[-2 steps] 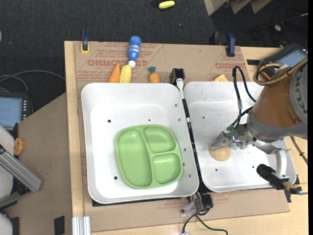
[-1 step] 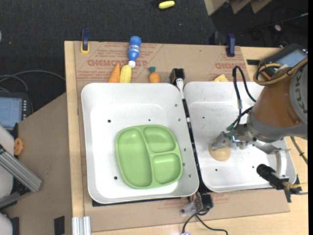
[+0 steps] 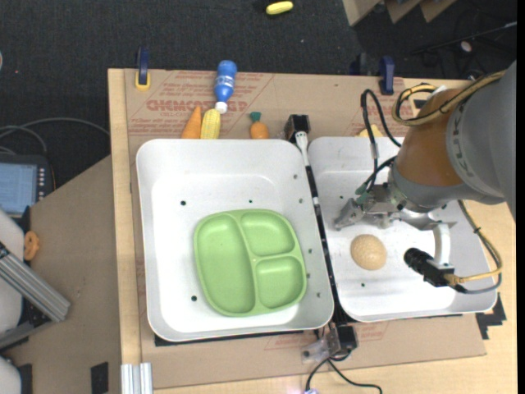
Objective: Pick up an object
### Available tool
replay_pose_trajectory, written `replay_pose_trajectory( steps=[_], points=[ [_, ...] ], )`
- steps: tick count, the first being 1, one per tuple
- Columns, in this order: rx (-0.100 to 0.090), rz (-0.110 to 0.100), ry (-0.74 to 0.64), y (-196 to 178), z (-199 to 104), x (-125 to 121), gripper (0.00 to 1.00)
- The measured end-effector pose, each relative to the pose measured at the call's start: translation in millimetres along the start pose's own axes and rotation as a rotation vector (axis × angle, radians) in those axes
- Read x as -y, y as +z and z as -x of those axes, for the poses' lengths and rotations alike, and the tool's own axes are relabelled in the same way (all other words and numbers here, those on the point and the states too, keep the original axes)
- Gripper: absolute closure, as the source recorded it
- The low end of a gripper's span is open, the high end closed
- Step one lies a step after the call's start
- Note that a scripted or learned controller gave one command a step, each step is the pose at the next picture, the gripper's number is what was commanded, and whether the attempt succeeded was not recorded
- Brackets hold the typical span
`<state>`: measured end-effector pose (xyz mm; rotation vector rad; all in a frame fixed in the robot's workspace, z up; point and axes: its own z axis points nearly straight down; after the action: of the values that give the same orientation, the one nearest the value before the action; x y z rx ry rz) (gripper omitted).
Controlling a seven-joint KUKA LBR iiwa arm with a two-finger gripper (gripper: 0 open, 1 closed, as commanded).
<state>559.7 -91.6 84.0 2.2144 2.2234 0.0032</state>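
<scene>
1. In the right bin [image 3: 394, 302], the arm [image 3: 459, 146] hung over the upper middle, reaching in from the right.
2. The gripper [image 3: 354, 212] sat low, fingers spread apart, clamped on nothing.
3. The egg-like object [image 3: 368, 251] lay just below and slightly right of the fingertips, near but apart; tan, rounded, no clear long axis.

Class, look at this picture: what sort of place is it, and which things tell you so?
Probably a robotics lab or test bench. A grey arm with an orange band reaches over two white bins, loose cables trail across the bench, and toy food lies behind the bins.
</scene>
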Motion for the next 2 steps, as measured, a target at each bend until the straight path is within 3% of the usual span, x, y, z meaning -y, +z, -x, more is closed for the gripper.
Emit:
replay_pose_trajectory(
  steps=[1,2],
  points=[
    [0.005,0.003,0.009,-47,76,-15,0.0],
    [-0.005,-0.007,-0.001,-59,8,12,0.0]
  ],
)
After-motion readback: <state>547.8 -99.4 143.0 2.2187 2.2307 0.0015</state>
